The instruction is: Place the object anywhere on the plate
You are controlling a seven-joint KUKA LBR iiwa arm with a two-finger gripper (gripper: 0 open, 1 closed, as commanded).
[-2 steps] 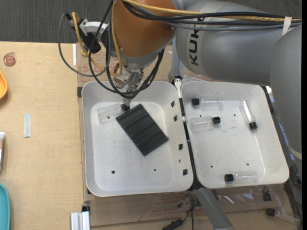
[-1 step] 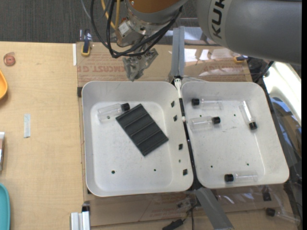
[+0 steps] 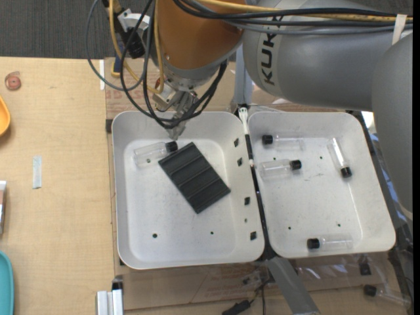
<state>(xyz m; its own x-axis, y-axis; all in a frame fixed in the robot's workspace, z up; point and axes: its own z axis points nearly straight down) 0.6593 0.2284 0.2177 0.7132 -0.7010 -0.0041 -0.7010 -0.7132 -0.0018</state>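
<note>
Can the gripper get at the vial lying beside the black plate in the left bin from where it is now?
Probably yes. The gripper hangs low just above the capped vial at the upper corner of the black ribbed plate in the left bin. Nothing lies over the vial, though the plate's edge sits close beside its cap.

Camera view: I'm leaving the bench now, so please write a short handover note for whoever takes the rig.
Tool: low over the left bin, at the near end of a capped clear vial; a grip can't be confirmed.
Black ribbed plate: in the left bin, beside that vial, nothing on it.
Right bin: four more vials.
Done: no vial on the plate.
Left: grasp the vial, set it on the plate.
</note>
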